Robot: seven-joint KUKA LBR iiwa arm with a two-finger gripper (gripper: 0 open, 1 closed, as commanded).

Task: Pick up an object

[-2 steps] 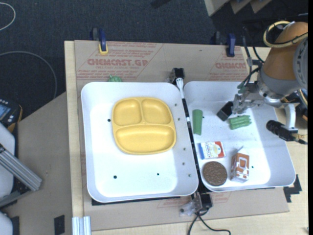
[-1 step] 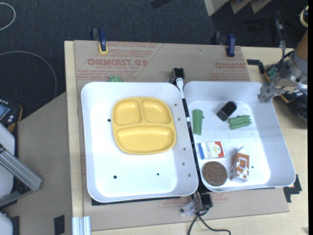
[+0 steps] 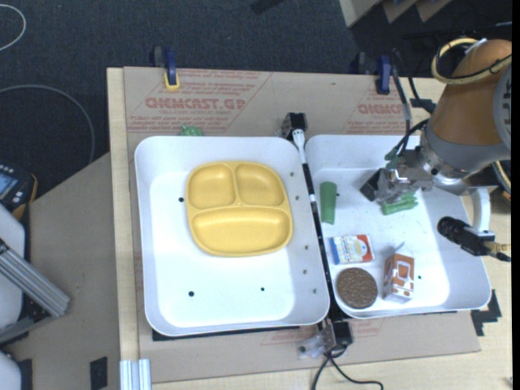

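The gripper point(image 3: 398, 192) hangs low in the right bin point(image 3: 463, 299), just above a green object point(image 3: 400, 207) that may sit between its fingers, though I cannot tell, while a green stick point(image 3: 327, 202), small carton point(image 3: 351, 249), brown disc point(image 3: 357, 288) and orange box point(image 3: 400, 276) lie nearby, and a yellow plate point(image 3: 239, 208) fills the left bin point(image 3: 162, 283).

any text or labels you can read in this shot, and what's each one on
"CHEMCAST" and then what looks like "GP", in red, repeated across the brown protective sheet under the bins; the smaller red lines beneath are too blurred to read.
Small carton in the right bin: print too small to read.
Red-brown packet: print too small to read.
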